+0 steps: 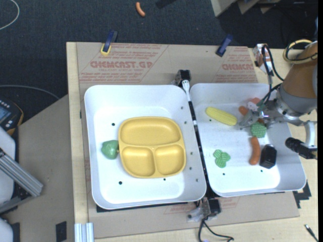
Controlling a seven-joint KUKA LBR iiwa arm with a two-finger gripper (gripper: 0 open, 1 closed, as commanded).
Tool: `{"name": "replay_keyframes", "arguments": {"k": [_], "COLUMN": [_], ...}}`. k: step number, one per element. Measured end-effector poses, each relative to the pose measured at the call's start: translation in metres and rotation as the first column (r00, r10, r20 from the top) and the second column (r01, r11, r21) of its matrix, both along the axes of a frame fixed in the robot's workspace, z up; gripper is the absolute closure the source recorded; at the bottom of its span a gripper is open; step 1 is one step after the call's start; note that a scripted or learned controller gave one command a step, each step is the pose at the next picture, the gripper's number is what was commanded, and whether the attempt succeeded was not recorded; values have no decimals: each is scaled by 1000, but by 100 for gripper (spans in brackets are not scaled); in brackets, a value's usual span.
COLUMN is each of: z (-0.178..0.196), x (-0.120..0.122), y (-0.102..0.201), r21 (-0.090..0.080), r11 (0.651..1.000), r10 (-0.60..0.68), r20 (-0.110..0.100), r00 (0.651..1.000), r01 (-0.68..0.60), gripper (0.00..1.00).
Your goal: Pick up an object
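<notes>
Gripper in right bin, over small green knobbly toy, maybe broccoli; can't tell open/closed or holding.

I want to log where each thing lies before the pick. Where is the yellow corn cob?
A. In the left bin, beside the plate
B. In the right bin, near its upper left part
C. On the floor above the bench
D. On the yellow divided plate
B: the corn cob lies on the floor of the right bin, while the divided plate sits in the left bin.
</notes>
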State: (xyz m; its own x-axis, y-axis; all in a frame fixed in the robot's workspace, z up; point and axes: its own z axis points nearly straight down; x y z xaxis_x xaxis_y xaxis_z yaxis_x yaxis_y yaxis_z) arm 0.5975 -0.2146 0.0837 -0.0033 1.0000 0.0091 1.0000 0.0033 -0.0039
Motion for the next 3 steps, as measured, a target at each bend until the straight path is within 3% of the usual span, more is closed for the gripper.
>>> {"name": "replay_keyframes", "arguments": {"k": [1,3], "z": [13,123], "x": [0,8], "y": [-4,-7], "r21": [-9,-13], "r11": [1000,1000], "r10": [-2,-2], "r20": [5,12], "r00": [1000,1000], "r01": [2,3], "gripper": [100,100]}}
